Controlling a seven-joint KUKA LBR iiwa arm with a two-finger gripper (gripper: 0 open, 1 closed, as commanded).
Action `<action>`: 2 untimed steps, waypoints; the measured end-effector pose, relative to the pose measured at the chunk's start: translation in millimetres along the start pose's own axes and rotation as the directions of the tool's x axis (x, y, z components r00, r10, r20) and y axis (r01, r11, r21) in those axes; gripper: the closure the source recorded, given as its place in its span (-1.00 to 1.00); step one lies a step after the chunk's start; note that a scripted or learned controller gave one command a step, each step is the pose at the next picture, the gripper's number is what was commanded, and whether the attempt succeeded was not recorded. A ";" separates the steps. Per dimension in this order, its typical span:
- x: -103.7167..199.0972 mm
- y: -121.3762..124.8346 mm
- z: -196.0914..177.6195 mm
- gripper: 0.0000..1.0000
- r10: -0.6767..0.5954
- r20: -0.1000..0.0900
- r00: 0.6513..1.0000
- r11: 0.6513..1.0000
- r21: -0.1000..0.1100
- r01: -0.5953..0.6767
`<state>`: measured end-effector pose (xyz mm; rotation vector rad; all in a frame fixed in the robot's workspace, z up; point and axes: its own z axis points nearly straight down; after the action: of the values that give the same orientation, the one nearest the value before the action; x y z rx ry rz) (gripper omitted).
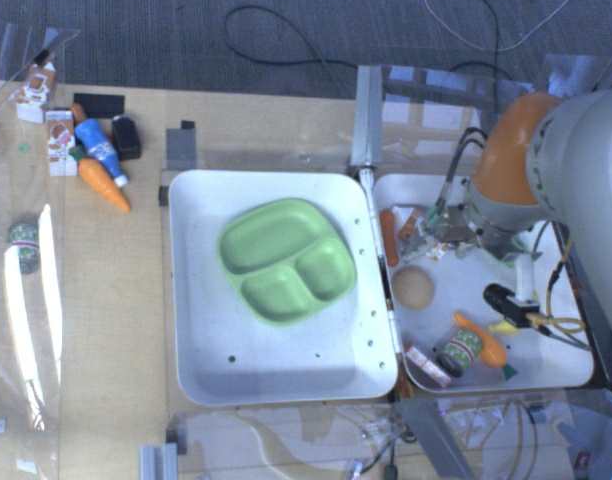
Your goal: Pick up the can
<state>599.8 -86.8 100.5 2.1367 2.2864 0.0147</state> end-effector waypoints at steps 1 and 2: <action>0.5 1.8 -11.6 1.00 -0.008 0.002 1.000 1.000 -0.004 0.008; 1.1 2.0 -11.6 -1.00 -0.008 0.002 1.000 1.000 -0.005 0.008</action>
<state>601.5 -85.5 112.1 2.1248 2.2917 0.0182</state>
